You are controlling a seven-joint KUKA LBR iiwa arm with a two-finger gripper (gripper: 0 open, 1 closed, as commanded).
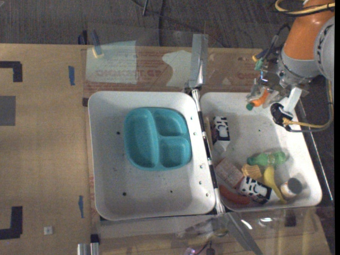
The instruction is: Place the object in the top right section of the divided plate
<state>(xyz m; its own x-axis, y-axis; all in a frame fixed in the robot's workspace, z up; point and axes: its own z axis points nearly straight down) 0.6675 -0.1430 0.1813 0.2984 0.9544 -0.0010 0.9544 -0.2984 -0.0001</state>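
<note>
Camera view: nearest the lens is the right bin's [313, 158] front clutter, well below the gripper [258, 99]: a red sausage-like piece [234, 195], a black-and-white block [253, 189], a banana [273, 182], a green item [267, 159] and a small jar [293, 186]. Another black-and-white block [221, 128] lies down-left of the gripper.

The gripper hangs over the bin's far edge and appears clamped on a small orange-and-green object [255, 102] (carrot-like, too small to confirm).

The teal divided plate [158, 138] sits far to the gripper's left, in the left bin [106, 185].

Best approach: lift clear of the centre rim, traverse left, lower into the plate's top right section, then release.
</note>
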